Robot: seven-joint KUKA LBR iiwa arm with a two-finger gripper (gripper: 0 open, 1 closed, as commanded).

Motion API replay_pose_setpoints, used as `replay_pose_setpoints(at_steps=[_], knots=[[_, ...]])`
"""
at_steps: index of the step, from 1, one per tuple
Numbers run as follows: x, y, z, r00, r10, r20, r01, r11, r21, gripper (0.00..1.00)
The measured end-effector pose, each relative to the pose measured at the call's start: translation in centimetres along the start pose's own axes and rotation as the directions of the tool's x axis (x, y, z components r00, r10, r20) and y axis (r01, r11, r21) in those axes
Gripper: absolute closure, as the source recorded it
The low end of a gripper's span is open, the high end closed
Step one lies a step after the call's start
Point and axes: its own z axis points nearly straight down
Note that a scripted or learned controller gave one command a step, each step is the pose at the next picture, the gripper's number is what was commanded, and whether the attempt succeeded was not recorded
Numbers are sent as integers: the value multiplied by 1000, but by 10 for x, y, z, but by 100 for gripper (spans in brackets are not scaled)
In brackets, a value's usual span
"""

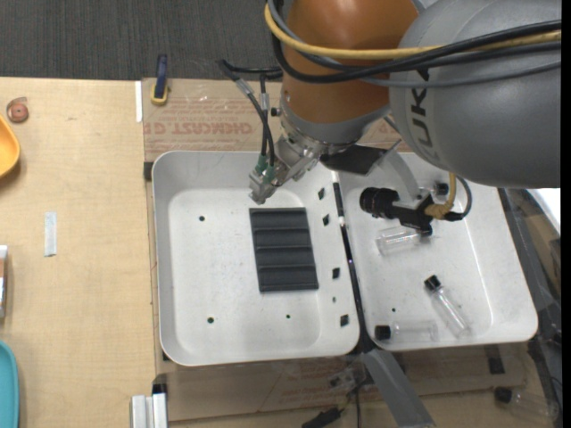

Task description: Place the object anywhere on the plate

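Plate (pixel 285 250): black ribbed rectangle, lying flat near the middle of the left bin (pixel 183 266), long axis running away from the camera.

Gripper (pixel 263 185) is just over the plate's far short edge, slightly toward its left corner. Can't tell if it's spread or pressed together, and nothing is visibly pinched in it.

Object: my guess is one of the clear vials in the right bin (pixel 504 275). One vial (pixel 398 239) lies near the divider, a black-capped vial (pixel 445 303) lies mid-bin, and a third vial (pixel 409 332) is at the near wall. All are on their sides, well apart from the plate.

Risks from here, as I judge them:
- If the gripper does carry something, releasing at this spot puts it on the very edge of the plate. It could tip off onto the bin floor.
- Vials are round and the plate is ribbed. Laid across the ribs, a vial may rock and roll off; along a groove it should settle.
- If nothing is carried, opening here does nothing and the task hasn't advanced.
- Clear glass is hard to see and slippery, so a pick could easily fail.
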Motion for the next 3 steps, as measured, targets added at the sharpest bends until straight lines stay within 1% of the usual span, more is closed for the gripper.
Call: replay_pose_setpoints(at_steps=[1,2,3], knots=[[-6,40,51,922,-387,0,387,922,-1,100],[40,17,70,894,-449,-1,449,894,0,100],[44,11,57,843,-537,1,537,843,-1,100]])
